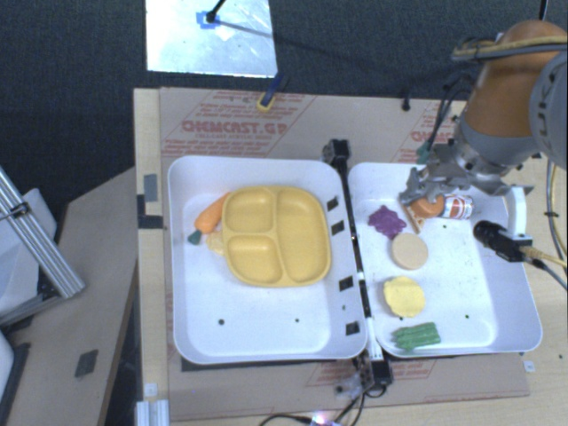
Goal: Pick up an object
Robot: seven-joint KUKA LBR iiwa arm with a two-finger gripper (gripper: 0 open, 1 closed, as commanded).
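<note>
My gripper (424, 198) hangs low over the far part of the right bin (515, 318), right above an orange piece (429, 209) with a pale slanted edge. A small red and white can (458, 208) lies on its side just right of that piece. In the same bin lie a purple piece (386, 221), a tan round disc (410, 252), a yellow round piece (404, 295) and a green ridged piece (415, 335). The view does not show anything between the fingers.
The left bin (191, 327) holds a yellow compartment plate (271, 235) with a carrot (209, 214) at its left edge. A raised divider (352, 256) with black clips runs between the bins. The arm's grey body and orange band (515, 78) rise at the right.
</note>
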